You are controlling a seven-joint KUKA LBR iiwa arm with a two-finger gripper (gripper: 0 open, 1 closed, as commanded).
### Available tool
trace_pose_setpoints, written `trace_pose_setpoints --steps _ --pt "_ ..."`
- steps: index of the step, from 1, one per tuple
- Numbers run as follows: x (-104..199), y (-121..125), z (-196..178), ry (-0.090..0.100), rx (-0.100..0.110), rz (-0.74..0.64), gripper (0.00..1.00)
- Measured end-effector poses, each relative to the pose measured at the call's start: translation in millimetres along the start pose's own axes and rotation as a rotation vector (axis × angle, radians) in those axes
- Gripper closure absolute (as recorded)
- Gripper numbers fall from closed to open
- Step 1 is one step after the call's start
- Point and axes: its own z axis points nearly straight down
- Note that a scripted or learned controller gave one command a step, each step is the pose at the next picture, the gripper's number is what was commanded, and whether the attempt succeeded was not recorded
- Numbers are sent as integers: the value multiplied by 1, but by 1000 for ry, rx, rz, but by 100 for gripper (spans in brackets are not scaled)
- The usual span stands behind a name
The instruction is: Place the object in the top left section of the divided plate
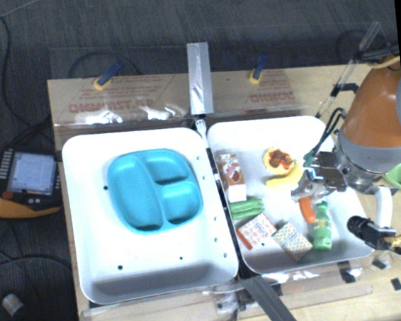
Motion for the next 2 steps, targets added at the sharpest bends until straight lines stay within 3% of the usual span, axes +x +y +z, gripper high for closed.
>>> trace_pose_setpoints --steps 1,2 --pt "15 4 124 0 -25 -194 100" --pt "18 4 132 -2 -28 -202 100"
